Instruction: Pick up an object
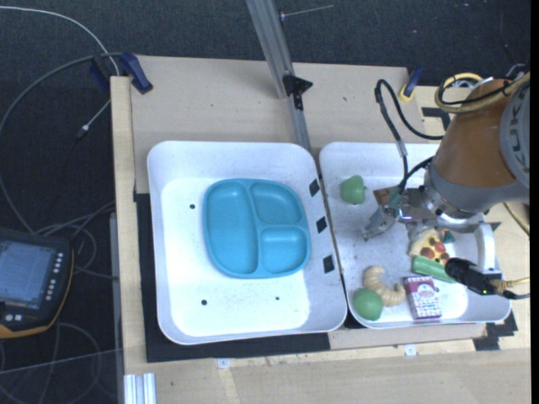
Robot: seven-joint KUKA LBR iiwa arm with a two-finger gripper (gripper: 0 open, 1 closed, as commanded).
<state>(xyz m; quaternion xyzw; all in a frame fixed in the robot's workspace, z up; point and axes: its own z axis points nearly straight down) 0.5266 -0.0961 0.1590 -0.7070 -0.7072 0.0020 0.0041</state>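
The gripper (376,222) hangs low over the middle of the right bin (337,175), its two thin fingers spread apart with nothing between them, on a grey arm (480,154) with an orange band that reaches in from the right. Near it lie a green ball (353,189) toward the bin's far side, and on the near side a second green ball (367,303), a beige curled piece (385,286), a small red packet (423,298) and a pizza-slice toy (431,247). The left bin (168,175) on the counter (210,99) holds a blue divided plate (255,227).
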